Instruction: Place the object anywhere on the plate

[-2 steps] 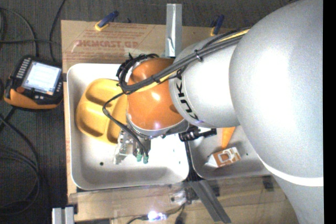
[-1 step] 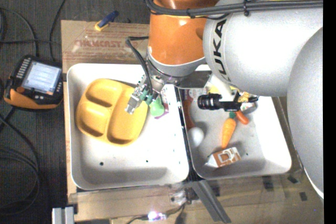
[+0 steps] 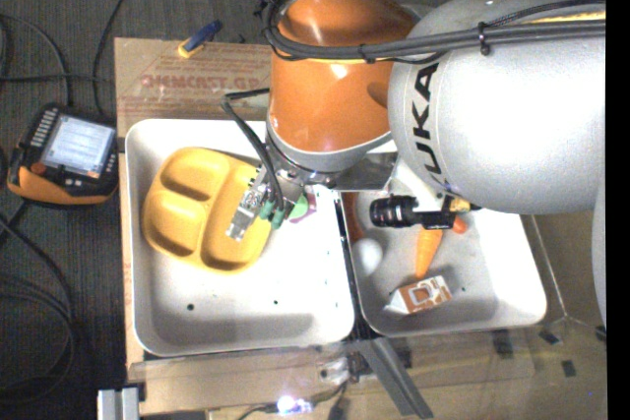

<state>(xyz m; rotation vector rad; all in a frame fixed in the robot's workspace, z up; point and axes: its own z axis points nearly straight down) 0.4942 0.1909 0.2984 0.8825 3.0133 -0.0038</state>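
Observation:
The yellow plate (image 3: 197, 207), split into compartments, lies in the left bin (image 3: 177, 320) toward its far left. My gripper (image 3: 254, 210) hangs below the orange wrist band, over the plate's right edge. A small green and pink object (image 3: 295, 208) shows right beside the gripper, at the plate's right rim. The arm hides part of it. I cannot tell whether it is held or lying in the bin.
The right bin (image 3: 492, 310) holds an orange carrot (image 3: 427, 251), a white round item (image 3: 369, 257) and a small brown and white packet (image 3: 423, 293). The big grey arm covers the far half of the right bin. A teach pendant (image 3: 67, 152) lies left of the bench.

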